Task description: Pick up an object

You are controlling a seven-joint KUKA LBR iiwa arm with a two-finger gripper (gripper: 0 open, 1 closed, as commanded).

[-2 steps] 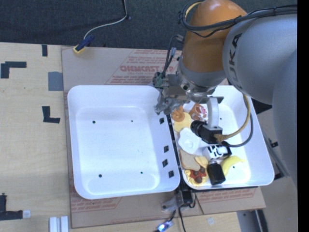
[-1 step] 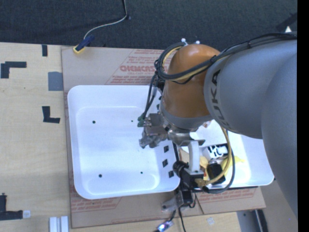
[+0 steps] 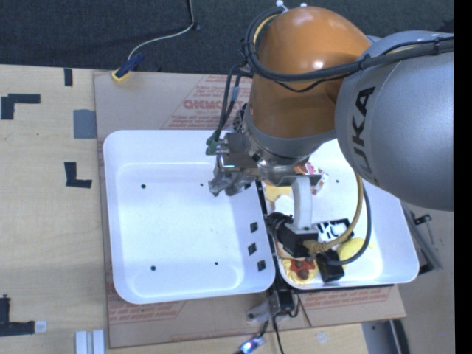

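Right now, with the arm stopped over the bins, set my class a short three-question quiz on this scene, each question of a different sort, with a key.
1. True or false: the arm reaches in from the view's left.
2. Multiple choice: the red-and-yellow object lies in A) the left bin, B) the right bin, C) on the cardboard outside both bins.
3. Fill in the gap: the band above the arm's wrist is coloured ____.

Key: 1 false, it comes from the right; 2 B; 3 orange.
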